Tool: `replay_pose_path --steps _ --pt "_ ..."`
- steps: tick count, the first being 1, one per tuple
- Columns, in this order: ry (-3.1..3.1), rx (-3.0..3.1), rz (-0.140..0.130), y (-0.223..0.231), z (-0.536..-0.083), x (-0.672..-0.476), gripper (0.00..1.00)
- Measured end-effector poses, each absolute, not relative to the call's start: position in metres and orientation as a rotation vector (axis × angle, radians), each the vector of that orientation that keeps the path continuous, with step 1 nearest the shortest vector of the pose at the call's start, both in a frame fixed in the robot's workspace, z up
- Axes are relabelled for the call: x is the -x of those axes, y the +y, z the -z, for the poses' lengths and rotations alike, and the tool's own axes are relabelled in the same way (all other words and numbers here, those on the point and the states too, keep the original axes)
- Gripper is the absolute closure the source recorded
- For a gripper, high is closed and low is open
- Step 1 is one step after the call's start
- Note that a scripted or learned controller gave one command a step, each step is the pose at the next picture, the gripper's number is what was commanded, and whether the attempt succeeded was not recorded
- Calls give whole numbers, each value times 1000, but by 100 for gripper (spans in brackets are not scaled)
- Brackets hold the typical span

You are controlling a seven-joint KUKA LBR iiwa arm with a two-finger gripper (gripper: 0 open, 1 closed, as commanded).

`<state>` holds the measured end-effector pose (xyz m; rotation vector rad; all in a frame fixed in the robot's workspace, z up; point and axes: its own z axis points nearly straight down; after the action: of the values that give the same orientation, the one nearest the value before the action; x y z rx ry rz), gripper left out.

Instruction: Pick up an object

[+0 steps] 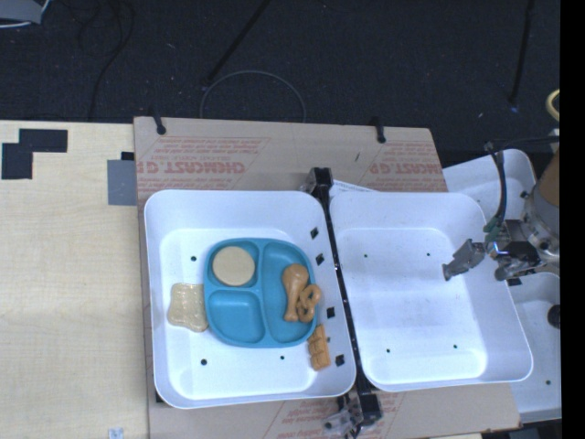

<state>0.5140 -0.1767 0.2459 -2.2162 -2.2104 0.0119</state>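
In the left bin (174,218) lies a blue divided plate (247,323). A round tan biscuit (232,265) rests in its upper-left section, and a tan pretzel-shaped piece (300,293) lies in its right section. A pale bread-like piece (187,306) sits on the bin floor against the plate's left edge. A small orange-brown piece (318,347) lies just off the plate's lower right. My gripper (455,266) hangs over the right edge of the right bin (411,337), pointing left, far from all these objects. Nothing is visible in its grasp.
A black divider with clips (334,273) runs between the two bins. Both bins rest on a cardboard sheet (274,154). A pale wooden benchtop (64,291) lies to the left. Cables and a white surface (539,327) sit by the arm at the right.
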Motion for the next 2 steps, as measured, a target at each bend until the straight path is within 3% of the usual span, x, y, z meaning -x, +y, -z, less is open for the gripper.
replay_pose_path --steps 1,2 --pt "-2221 2221 -2 -177 -252 -516 0" --pt "-2215 2218 -6 -183 -193 -510 0"
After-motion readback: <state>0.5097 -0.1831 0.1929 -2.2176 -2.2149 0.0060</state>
